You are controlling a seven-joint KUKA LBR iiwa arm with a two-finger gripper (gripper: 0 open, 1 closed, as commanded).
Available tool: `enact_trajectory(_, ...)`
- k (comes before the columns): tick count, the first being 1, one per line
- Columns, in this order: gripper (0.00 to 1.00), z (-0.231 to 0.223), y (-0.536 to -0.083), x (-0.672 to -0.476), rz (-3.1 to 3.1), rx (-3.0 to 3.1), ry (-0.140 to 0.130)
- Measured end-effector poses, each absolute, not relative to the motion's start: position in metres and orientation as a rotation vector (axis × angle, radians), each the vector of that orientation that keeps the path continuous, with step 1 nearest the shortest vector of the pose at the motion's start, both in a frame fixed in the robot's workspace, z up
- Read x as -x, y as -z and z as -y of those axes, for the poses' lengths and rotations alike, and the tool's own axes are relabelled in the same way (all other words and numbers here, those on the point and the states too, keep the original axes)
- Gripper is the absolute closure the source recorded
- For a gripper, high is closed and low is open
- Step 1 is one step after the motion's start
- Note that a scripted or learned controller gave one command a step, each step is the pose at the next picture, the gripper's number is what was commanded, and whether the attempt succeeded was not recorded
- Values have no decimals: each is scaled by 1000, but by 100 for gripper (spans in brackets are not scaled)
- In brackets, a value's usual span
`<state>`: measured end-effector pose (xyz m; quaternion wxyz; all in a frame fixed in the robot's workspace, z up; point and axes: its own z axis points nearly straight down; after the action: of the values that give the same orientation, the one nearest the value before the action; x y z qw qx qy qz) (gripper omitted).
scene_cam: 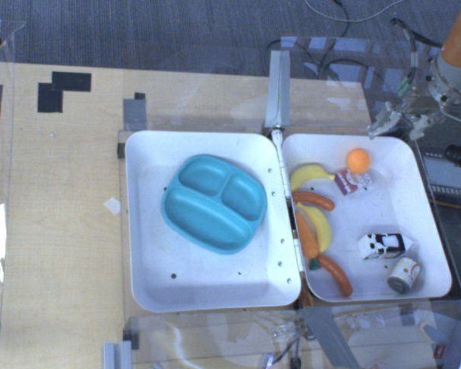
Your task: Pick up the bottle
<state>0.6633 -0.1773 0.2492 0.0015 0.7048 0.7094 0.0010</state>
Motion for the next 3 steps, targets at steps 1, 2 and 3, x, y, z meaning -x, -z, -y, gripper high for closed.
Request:
enact_trajectory(1,0,123,-157,-634,-2271,-2170,-1)
enact_trajectory(2,0,3,-184,-595,-2177,-2263,-5)
enact_trajectory(3,0,98,-143,-561,-2249,-2191,-1)
